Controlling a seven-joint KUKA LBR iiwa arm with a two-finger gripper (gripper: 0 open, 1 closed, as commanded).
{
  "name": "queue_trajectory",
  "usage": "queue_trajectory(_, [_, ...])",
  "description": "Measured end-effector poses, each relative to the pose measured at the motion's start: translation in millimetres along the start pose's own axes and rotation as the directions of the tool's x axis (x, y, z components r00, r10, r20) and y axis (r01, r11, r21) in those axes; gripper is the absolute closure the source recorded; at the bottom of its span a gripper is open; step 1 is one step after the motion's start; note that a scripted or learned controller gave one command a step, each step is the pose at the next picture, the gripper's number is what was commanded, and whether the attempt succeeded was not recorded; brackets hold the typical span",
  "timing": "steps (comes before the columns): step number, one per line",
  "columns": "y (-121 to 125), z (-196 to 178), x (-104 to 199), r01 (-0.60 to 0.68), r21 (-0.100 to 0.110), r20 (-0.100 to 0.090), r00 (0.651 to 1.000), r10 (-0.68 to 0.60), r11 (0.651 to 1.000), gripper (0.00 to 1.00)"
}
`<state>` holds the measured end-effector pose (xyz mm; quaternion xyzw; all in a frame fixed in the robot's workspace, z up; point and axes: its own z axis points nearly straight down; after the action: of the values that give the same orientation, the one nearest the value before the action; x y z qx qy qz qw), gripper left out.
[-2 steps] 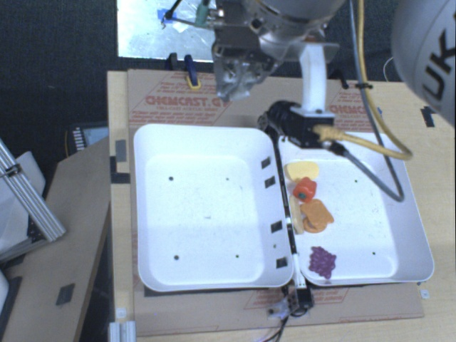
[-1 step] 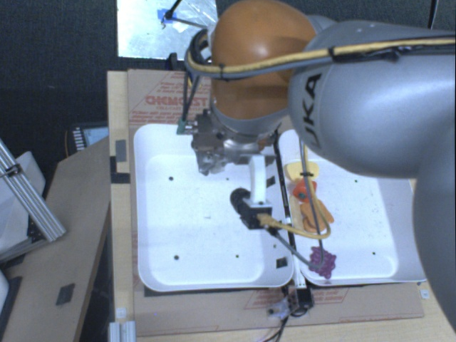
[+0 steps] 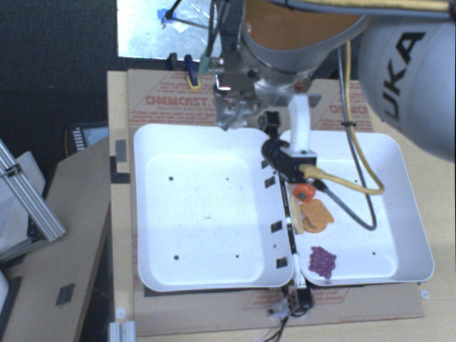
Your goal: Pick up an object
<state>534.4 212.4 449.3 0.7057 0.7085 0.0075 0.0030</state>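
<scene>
Nearest the front rim of the right bin [image 3: 388, 219] lies a purple toy [image 3: 322, 261], close to the wall where the two bins meet. Just behind it is an orange toy [image 3: 316, 216], and touching or almost touching that, a small red toy [image 3: 305, 191]. All three sit along the inner side of this bin; the rest of its floor is bare. The left bin [image 3: 199, 212] holds nothing to pick.

Farthest back, the pincer [image 3: 229, 114] hangs over the far rim of the left bin, well apart from the toys. How far open it is I cannot tell, and nothing can be seen in its hold.

So the task looks barely begun: no toy is lifted, and the approach, grasp and lift are all left. The pincer would likely have to cross into the right bin. The toys crowd the shared wall, so a descent there has little room on that side and plenty toward the outer side of the worktop [image 3: 85, 262].
</scene>
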Motion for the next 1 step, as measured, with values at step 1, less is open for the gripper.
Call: queue_trajectory(1, [-21.5,-93.1,-10.9,0.000,0.002,0.001,1.000,0.000,1.000,1.00])
